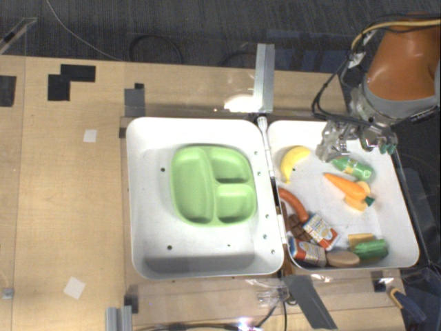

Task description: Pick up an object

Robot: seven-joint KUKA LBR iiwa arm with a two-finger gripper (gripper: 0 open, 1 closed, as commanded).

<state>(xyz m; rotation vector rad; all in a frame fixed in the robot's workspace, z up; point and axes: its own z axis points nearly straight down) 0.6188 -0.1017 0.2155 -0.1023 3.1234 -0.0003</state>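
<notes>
Carrot (348,187) lying flat, tip pointing upper-left

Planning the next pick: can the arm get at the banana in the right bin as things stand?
Probably yes. The banana lies by itself near the bin's top left, nothing on it. The end effector hangs just to its right, above the green bottle, with bare bin floor between.
</notes>
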